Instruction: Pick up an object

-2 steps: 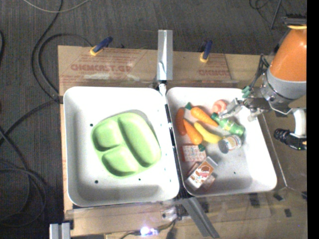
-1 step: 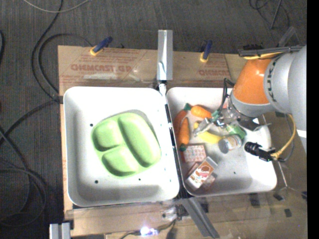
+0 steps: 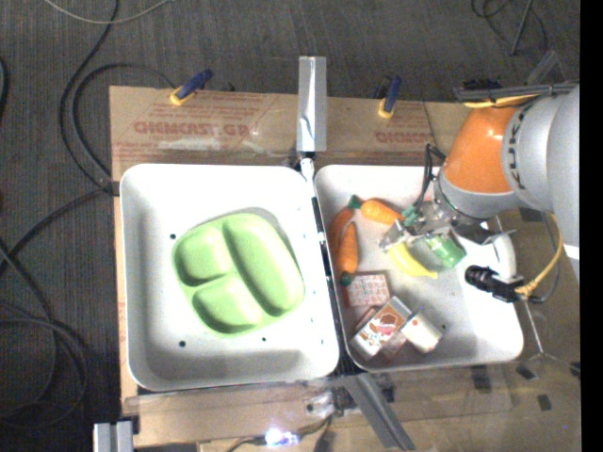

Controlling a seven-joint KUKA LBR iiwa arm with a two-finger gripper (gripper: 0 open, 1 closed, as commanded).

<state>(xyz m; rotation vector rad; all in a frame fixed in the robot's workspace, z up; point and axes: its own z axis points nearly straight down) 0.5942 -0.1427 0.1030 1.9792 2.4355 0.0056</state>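
Banana (image 3: 415, 261) lies slantwise, upper-left to lower-right, under tool (image 3: 421, 237).

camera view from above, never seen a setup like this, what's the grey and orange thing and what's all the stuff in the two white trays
You are looking down, at a slant, from one fixed camera above a bench. The grey and orange thing is a robot arm reaching in from the right. At its end is its tool, the part meant to grasp things. It sits low over the right tray, above a yellow banana. I cannot tell from this picture whether it is holding anything.

The right tray holds toy food: two carrots, one lying along the left wall and one near the top, plus a few small boxes, including a carton near the front.

The left tray holds a green divided plate with three sections.

The arm's job is simply to pick up an object.
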